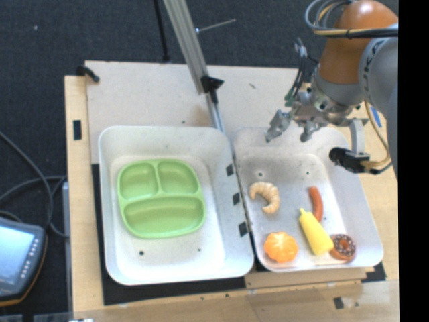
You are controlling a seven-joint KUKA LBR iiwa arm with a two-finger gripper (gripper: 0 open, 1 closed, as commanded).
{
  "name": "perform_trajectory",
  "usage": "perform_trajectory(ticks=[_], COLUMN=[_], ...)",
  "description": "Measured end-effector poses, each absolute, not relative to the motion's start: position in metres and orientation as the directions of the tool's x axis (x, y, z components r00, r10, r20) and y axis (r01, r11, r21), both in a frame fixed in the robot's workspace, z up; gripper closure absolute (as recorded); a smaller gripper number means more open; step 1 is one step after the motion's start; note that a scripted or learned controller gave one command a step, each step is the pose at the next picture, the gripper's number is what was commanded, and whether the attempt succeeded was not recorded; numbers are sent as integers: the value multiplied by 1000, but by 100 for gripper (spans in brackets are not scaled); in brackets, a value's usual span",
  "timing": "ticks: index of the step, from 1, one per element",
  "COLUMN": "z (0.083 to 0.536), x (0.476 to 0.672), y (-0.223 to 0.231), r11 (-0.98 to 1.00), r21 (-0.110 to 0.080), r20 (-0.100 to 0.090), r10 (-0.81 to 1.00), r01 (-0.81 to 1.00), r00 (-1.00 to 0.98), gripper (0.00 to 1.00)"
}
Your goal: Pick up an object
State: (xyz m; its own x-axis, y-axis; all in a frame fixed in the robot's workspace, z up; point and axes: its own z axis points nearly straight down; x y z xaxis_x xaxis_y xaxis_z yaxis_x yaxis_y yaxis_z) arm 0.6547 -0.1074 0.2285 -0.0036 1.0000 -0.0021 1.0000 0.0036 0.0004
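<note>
My gripper hangs open over the far edge of the right bin, with nothing between its fingers. In that bin lie a pale croissant near the middle, a small red sausage to its right, a yellow corn cob, an orange fruit at the near edge and a chocolate doughnut in the near right corner. All of them lie nearer the camera than the gripper and apart from it.
The left bin holds a green divided plate. A slanted metal post rises behind the bins, ending at a black clamp. Bare bench surface lies beyond both bins.
</note>
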Motion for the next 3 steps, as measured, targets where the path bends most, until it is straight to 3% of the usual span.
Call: perform_trajectory(ticks=[1, 2, 3], z=[144, 102, 205], x=[557, 514, 511], y=[-111, -104, 3], r11=[-3, -1, 7], r21=[-11, 0, 10], r20=[1, 0, 2], r10=[1000, 1000, 1000], r01=[1000, 1000, 1000], r00=[3, 1, -7], gripper=[0, 0, 0])
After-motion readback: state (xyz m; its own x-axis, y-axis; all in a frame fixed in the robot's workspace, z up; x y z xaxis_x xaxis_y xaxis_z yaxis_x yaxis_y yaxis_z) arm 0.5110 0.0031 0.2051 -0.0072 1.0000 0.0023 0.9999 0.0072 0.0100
